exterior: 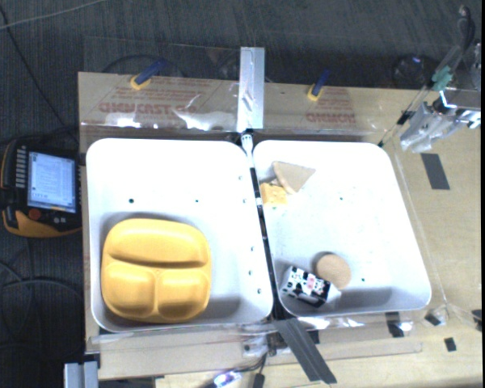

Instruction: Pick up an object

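You see two shallow white bins side by side on the table: the left bin (pixel 105 156) and the right bin (pixel 388 217), touching along a dark seam in the middle. In the left bin lies one big yellow rounded plastic block (pixel 155 269), filling its near half and close to the near wall.

The things to pick in the right bin are smaller. A pale tan wedge-shaped piece (pixel 293 174) lies at the far left corner, with a small yellow crumpled piece (pixel 273 192) just beside it, against the seam wall. At the near side, a round tan disc (pixel 333 269) touches a small black-and-white printed box (pixel 307 286), which sits tilted at the near left corner, so two walls are close around it.

The tool (pixel 440 115) is at the far right, outside the bins and well apart from every object; you cannot tell if it is apart or together. A handheld pendant with a lit screen (pixel 42 186) lies left of the table.
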Motion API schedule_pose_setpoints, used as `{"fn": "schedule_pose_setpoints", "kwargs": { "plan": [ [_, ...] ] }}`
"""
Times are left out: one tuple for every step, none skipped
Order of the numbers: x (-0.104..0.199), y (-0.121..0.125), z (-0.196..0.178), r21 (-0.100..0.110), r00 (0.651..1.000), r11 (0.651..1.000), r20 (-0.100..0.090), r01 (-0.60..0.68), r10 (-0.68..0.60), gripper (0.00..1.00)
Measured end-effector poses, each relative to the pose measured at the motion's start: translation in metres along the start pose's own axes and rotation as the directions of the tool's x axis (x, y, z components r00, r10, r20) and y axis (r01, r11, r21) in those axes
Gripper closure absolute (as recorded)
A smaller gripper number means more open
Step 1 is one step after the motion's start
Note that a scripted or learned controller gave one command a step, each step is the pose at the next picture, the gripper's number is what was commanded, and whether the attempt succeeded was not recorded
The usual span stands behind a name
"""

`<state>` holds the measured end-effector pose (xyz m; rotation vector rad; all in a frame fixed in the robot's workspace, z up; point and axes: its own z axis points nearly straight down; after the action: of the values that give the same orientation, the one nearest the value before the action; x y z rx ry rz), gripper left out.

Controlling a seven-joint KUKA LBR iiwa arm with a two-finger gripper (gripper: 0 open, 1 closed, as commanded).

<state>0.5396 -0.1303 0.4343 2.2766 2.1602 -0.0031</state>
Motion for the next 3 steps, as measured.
{"fn": "schedule_pose_setpoints", "kwargs": {
  "plan": [
    [0.042, 0.026, 0.0, 0.001, 0.999, 0.999, -0.001, 0.035, -0.035, 1.0],
    [0.087, 0.057, 0.0, 0.002, 1.0, 1.0, 0.0, 0.005, -0.005, 1.0],
    [0.137, 0.068, 0.019, 0.003, 1.0, 1.0, 0.0, -0.009, 0.009, 1.0]
  ]
}}
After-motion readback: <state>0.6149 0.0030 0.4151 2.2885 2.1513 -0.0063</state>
